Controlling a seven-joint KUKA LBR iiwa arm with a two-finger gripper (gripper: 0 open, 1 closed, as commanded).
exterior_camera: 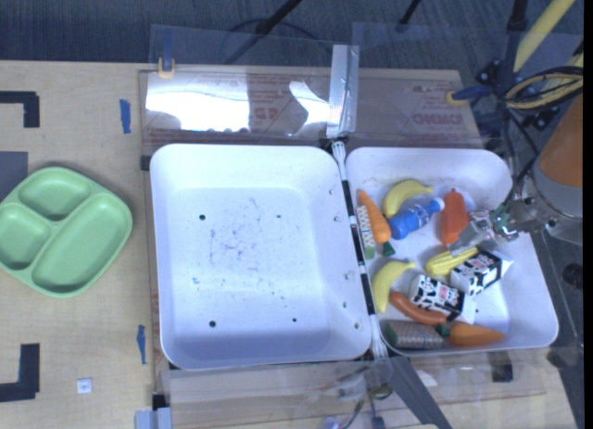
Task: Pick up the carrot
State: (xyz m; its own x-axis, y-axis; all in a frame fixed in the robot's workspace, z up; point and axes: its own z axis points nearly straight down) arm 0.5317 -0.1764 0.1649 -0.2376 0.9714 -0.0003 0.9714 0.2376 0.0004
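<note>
In the camera view, two white bins sit side by side on the bench. The left bin [246,251] is the landmark: just right of its right wall lies the right bin [533,279], crowded with toy food. Against the dividing wall, nearest the left bin, rests a carrot [372,221], its green top pointing toward the bench's front. Further right of it are a blue bottle [413,218], a yellow banana [404,195] and a cow-patterned carton [437,296]. Another carrot [476,333] lies along the right bin's front wall, with one more orange piece just left of the carton.

The gripper [491,225] hangs over the far right side of the right bin, well away from the left bin; whether it is apart or together cannot be told. Nothing is visibly in its grasp, so I judge the pick not yet made: approach, grasp and lift all remain.
</note>
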